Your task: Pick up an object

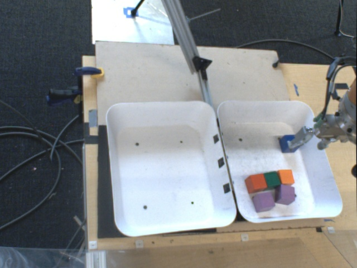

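No readable brand, label or writing is seen on the bench (167,71). 2 white bins are set side by side on it: the left bin (167,166) and the right bin (318,166). The arm (348,110) is extended in from the right, low over the right bin's far right wall. The gripper (313,137) is seen beside a blue block (286,143); whether its jaws are parted or clenched cannot be told. Near the front of the right bin, 5 blocks are clustered touching: a red block (256,182), 2 purple blocks (263,201) (285,195), an orange block (286,176) and a green block (272,178).
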Controlling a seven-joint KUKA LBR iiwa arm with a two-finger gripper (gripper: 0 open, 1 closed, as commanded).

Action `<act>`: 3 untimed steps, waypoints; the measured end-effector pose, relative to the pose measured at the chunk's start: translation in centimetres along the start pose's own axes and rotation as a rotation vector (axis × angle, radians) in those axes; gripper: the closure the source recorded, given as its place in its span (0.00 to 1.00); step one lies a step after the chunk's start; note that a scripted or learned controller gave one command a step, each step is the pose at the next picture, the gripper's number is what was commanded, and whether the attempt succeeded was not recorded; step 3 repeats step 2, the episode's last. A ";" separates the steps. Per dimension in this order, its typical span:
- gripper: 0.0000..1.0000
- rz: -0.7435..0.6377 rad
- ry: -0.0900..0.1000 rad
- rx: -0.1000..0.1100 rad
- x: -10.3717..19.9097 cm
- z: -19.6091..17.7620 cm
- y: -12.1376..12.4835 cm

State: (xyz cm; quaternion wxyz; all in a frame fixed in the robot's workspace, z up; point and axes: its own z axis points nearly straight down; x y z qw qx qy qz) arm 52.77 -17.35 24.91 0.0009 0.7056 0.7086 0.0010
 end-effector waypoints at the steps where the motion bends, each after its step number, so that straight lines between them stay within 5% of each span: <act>1: 0.00 0.002 0.000 0.007 -1.4 12.8 2.6; 2: 0.00 -0.002 -0.002 -0.001 -1.9 16.0 7.8; 3: 0.00 -0.002 -0.002 -0.001 -1.9 16.0 7.8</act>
